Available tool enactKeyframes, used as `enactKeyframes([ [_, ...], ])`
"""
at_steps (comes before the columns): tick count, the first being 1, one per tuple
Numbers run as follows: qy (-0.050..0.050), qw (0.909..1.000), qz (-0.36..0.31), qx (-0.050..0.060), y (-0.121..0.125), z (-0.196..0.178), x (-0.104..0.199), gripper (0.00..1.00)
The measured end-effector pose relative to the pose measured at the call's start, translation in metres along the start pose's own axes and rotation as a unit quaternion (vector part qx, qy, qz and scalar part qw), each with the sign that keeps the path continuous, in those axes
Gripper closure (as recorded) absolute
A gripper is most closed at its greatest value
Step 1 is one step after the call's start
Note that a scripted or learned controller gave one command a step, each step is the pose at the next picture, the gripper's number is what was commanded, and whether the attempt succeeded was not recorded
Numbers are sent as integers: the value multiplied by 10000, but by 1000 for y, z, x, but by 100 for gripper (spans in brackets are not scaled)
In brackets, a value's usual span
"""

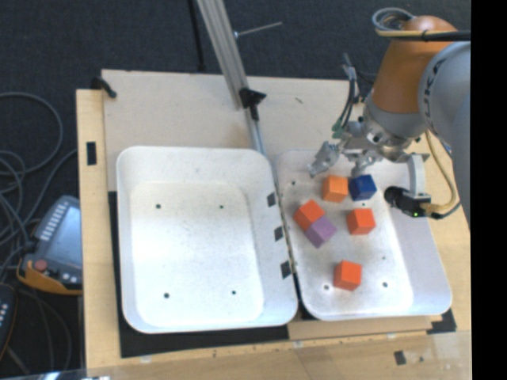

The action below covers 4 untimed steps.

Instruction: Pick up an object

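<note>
- The likeliest target is the orange-yellow cube (pixel 336 188) at the far end of the right bin (pixel 424 291). It sits touching the blue cube (pixel 363 186) on its right, and both lie just below the gripper.
- Four more blocks are loose on the same bin floor: an orange-red cube (pixel 309 212) touching a purple cube (pixel 321 231) near the bin's left wall, another orange-red cube (pixel 361 221) a little apart from them, and a third (pixel 347 275) alone toward the near end.
- The gripper (pixel 342 155) hangs over the far edge of that bin. Its metal fingers (pixel 323 158) appear spread — jaws apart, with nothing between them — so no block is held yet.
- My guess is that the jaws stand apart so they can straddle a cube on descent. The close pairing of the orange-yellow and blue cubes leaves little room for a finger between them.
- The arm (pixel 412 62), grey with its orange band, leans in from the right, with its cables trailing beside the wrist.
- The left bin (pixel 131 172) lies alongside on the table (pixel 174 101) — probably the drop side, though that is only a guess.
- A slanted aluminium post (pixel 226 46) rises from the table behind the bins.
</note>
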State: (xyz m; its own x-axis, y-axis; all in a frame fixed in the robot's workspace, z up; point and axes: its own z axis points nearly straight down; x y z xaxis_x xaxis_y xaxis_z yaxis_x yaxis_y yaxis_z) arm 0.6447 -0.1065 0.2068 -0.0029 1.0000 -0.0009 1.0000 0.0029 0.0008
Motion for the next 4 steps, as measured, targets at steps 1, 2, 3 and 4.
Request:
enactKeyframes([
  [1, -46, 9999, -10, -114, 6, 83, -75, 0],
  [2, -48, 9999, -6, -128, 7, 72, -77, 100],
  [3, -49, 9999, -8, -124, 7, 73, -77, 0],
  [4, -56, 9999, -8, -143, 7, 61, -78, 100],
])
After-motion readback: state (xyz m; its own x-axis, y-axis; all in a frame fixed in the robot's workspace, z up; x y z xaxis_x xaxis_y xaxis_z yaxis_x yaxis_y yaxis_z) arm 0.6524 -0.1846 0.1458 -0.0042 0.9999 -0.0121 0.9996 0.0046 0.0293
